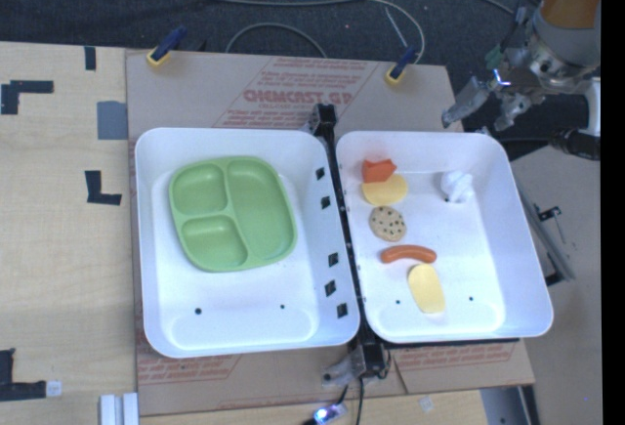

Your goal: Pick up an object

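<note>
5 food items (pixel 395 226) crowd the right bin's (pixel 508 247) left side; hand (pixel 485 107) spread apart outside its rim.

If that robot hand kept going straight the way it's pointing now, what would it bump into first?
Probably the far right corner of the right bin, or the bench just beside it. The hand hangs above that corner, pointing down and leftward; the white lump lies further in. Depth is hard to judge.

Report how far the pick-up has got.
Nothing looks done yet. The gripper hangs outside the right bin, above its far corner, holding nothing. The cookie, sausage and other pieces lie untouched inside. Still left: descend, grasp one, lift.
</note>
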Available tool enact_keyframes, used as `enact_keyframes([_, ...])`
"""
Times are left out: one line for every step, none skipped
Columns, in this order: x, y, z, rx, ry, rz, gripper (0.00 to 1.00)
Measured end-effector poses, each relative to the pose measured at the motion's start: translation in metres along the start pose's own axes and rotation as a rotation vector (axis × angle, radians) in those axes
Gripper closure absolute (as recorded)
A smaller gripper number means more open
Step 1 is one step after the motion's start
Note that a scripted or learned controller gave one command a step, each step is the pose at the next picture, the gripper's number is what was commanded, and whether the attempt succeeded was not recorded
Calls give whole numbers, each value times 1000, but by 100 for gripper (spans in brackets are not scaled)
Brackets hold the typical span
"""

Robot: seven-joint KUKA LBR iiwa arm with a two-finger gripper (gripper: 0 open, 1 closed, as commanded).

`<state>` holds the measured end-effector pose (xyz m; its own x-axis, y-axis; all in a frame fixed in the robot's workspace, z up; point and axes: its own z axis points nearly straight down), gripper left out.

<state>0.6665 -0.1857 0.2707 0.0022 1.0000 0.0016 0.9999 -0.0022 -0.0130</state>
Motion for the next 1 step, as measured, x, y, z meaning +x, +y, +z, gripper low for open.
enact_keyframes([1, 1, -9, -11, -2, -3, 0])
